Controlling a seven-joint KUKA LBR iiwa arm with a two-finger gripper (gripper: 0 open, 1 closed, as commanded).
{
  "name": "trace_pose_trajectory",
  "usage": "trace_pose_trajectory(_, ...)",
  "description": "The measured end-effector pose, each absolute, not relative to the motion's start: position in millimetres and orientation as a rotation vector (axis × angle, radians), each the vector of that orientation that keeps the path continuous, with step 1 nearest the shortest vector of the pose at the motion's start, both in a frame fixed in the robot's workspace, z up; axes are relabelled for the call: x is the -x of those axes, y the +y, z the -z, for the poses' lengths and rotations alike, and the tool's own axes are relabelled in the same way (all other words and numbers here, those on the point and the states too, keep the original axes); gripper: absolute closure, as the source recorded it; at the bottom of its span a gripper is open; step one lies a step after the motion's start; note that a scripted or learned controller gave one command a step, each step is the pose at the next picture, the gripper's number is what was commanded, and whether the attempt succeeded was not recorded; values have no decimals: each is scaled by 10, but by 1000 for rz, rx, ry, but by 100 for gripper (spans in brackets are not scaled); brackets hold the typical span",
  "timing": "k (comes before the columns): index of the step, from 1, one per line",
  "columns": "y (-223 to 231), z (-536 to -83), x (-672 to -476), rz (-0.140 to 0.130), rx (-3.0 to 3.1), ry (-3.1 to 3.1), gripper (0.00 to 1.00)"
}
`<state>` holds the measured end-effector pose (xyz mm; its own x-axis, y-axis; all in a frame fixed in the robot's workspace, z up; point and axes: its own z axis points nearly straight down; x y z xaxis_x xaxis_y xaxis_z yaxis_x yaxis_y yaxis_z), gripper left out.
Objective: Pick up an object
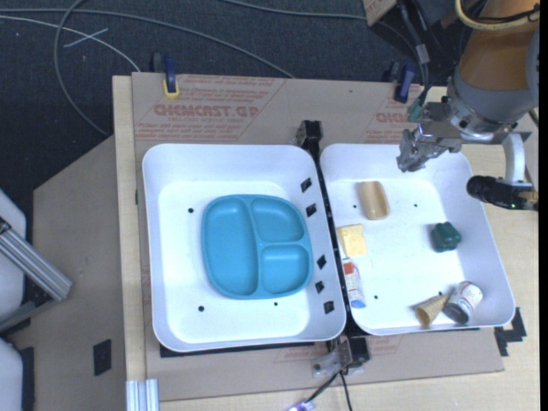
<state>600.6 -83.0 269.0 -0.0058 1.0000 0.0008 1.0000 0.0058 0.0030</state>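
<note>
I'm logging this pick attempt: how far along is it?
Nothing looks picked yet. The tool hangs over the right bin's far edge, with nothing seen between its fingers. The tan block, yellow piece, green lump, tube and cone all lie in that bin. Left to do: descend, grasp one, lift.

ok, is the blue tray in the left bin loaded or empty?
Empty. The blue tray lies flat in the left bin, and all three compartments show bare blue.
</note>
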Motion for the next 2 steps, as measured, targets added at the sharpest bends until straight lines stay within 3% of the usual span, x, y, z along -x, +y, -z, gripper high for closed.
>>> trace_pose_trajectory(1,-289,-2541,-6136,-1,-2217,2230,100)
trace_pose_trajectory(2,293,-2535,-6123,-1,-2216,2231,100)
